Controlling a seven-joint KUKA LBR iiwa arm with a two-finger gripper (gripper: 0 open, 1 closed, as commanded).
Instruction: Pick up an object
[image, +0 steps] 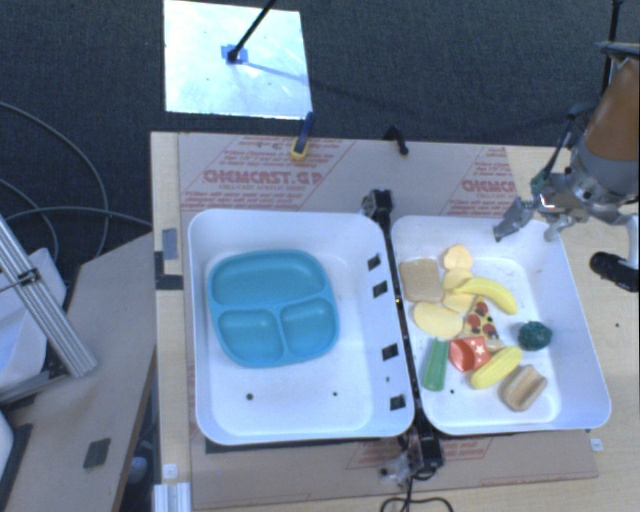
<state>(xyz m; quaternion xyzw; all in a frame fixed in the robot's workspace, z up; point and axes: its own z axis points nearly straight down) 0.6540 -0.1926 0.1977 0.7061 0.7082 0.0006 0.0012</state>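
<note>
Right now the toy food sits clustered in the right bin (578, 300) at centre-right of the frame: a bread slice (421, 279), two bananas (489, 293), a green cucumber (435, 364) and a dark green broccoli (534, 335). Above the bin's upper right corner hovers the gripper (532, 220), fingers spread wide, gripping nothing. A blue divided tray (271, 305) lies in the left bin (300, 415).

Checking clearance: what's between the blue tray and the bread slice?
In the camera view, between the blue tray and the bread slice: bare white floor of the left bin, then the black-clipped divider.
</note>
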